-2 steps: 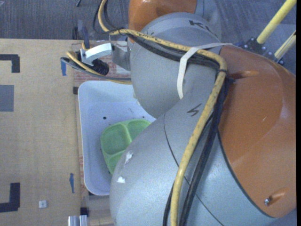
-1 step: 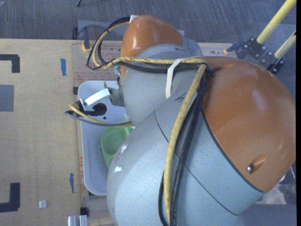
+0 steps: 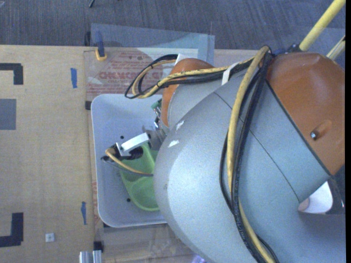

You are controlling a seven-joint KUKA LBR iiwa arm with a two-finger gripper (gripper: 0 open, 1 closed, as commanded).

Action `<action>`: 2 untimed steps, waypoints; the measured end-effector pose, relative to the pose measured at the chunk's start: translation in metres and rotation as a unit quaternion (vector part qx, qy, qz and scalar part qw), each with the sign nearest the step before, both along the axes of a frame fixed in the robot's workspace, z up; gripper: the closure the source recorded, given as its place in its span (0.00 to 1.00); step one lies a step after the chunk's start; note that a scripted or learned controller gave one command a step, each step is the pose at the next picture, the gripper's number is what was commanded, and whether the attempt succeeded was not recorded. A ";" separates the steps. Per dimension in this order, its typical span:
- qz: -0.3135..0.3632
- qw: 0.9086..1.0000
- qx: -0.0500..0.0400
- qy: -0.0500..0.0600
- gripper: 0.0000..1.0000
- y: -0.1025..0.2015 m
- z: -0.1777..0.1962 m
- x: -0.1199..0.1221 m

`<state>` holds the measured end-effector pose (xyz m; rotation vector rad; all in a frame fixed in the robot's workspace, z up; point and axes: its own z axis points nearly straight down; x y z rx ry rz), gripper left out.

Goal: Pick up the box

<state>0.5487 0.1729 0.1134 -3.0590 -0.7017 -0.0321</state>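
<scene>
RISK | grey arm with orange band (image 3: 219, 163) hangs over most of the shallow white plastic bin (image 3: 104, 119) | box: you can't tell where it lies (likely under the arm) | gripper (image 3: 156, 127) open or closed: can't tell | green plastic cup (image 3: 141, 189) sits close by, so you may snag that instead

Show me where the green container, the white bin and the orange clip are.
green container (image 3: 143, 193), camera view, its pale inner surface.
white bin (image 3: 109, 119), camera view, bare floor near its upper left corner.
orange clip (image 3: 100, 52), camera view, middle of its body.
</scene>
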 end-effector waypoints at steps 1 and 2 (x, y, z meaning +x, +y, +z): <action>0.025 1.000 -0.004 0.010 1.00 0.046 0.078 0.081; -0.026 1.000 -0.003 0.009 1.00 0.052 0.141 0.110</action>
